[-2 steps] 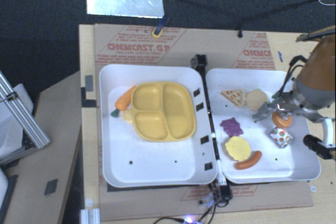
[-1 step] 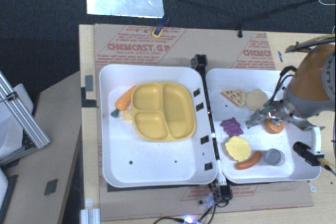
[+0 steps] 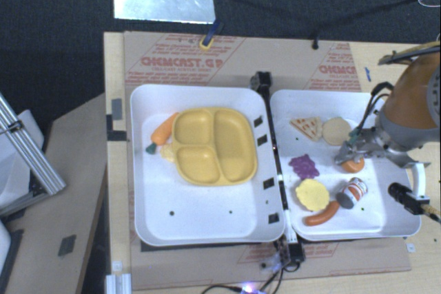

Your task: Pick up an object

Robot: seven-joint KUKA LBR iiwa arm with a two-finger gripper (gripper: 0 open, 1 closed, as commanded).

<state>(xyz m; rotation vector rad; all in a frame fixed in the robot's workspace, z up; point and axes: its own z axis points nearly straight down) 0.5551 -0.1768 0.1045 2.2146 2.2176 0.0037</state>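
Sausage (image 3: pixel 322 215) near the right bin's (image 3: pixel 396 220) front edge; gripper (image 3: pixel 350 156), closure indiscernible, over light, rigid orange piece (image 3: pixel 353 164), best pinched across its sides.

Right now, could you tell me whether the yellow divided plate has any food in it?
Empty: all three compartments of the yellow plate show bare yellow; the carrot lies beside it.

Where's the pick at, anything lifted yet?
Done: the arm has reached into the right bin, with the gripper down at a small orange piece. In hand: nothing visibly lifted; a grasp can't be confirmed. Left: secure and raise it. The sausage and yellow disc lie untouched.
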